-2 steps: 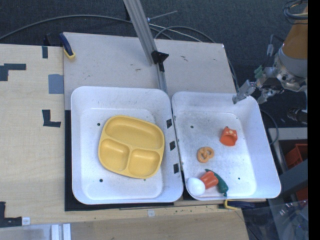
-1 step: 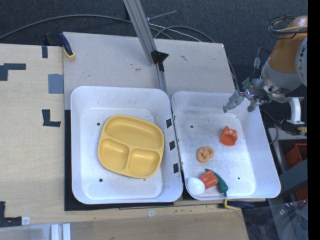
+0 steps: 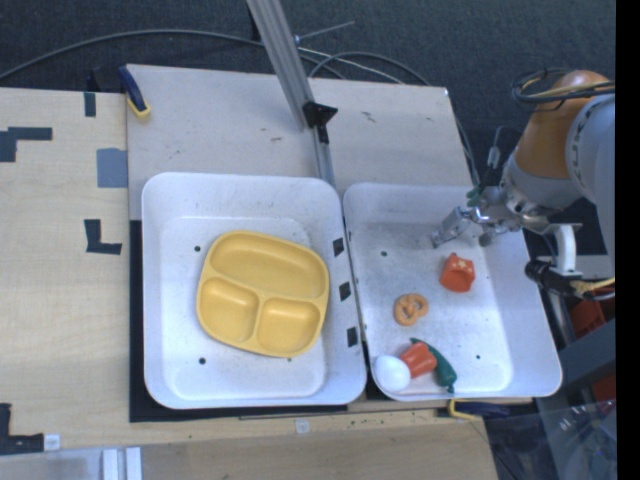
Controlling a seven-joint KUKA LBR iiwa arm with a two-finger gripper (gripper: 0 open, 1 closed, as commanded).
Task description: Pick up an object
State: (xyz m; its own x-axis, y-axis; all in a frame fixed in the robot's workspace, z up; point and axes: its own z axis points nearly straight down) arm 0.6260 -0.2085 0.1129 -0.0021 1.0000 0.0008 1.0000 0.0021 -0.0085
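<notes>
The gripper (image 3: 458,226), fingers apart and empty, hangs just beyond the small red toy (image 3: 457,273), which looks light, rigid, slightly slippery, best pinched across its middle.

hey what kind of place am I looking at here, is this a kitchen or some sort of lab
Most likely a robotics lab bench, not a kitchen. A grey and orange robot arm reaches over two white bins, the food in them looks like toys, such as a small pretzel, and loose cables run behind the bench.
</notes>
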